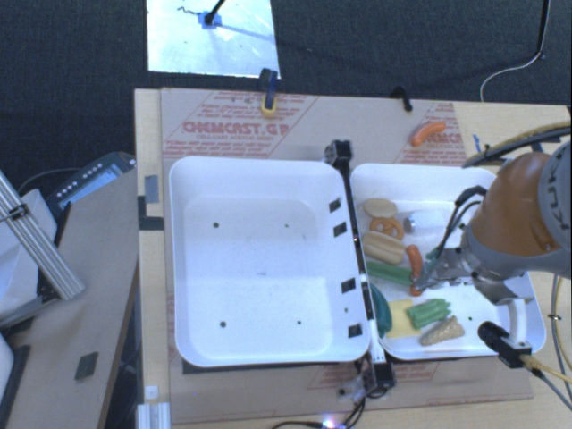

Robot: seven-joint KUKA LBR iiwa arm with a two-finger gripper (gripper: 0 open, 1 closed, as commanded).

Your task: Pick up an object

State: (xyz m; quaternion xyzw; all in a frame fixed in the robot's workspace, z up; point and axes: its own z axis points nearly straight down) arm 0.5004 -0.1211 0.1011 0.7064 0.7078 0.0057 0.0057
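Note:
The right white bin (pixel 420 175) holds several toy foods: a tan bun (pixel 380 208), a pretzel-like piece (pixel 386 227), a beige roll (pixel 384 249), a red-orange sausage (pixel 414 259), a long green vegetable (pixel 390 273), a green pepper-like piece (pixel 427 312), a yellow slice (pixel 404 322) and a tan speckled piece (pixel 442 332). My gripper (pixel 427 275) hangs low over the bin's middle, right beside the sausage's lower end. The arm's orange band (pixel 518 208) is to its right. Nothing shows between the fingers.
The left white bin (pixel 259 262) lies beside the right one. A dark green object (pixel 381 309) rests at the divider between them. An orange sausage (pixel 428 133) lies on the board behind the right bin, and a yellow clip (pixel 268 107) at the board's far edge.

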